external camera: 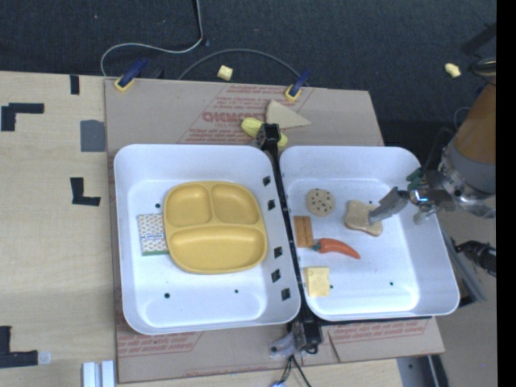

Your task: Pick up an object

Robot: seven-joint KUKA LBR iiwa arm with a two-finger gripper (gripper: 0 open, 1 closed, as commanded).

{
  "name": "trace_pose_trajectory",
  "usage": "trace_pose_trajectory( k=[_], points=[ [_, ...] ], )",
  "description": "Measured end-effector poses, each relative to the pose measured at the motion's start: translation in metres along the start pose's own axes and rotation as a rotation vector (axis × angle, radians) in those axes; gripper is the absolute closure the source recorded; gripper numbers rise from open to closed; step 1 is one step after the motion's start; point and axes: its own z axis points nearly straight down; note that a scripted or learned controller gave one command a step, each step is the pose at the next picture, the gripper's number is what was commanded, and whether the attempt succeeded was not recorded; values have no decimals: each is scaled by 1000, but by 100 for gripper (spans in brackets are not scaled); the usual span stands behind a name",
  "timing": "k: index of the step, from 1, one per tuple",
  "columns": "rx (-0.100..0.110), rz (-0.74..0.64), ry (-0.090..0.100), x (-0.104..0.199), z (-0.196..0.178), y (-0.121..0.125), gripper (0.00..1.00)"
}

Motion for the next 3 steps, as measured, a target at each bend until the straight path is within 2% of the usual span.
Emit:
trace_pose_trajectory(
  k=[1, 2, 3],
  points=[
    [3, -4, 1, 30, 96, 66, 0],
    [1, 4, -1, -5, 162, 19, 0],
    [-6, -3, -3, 24, 161, 88, 0]
  ],
)
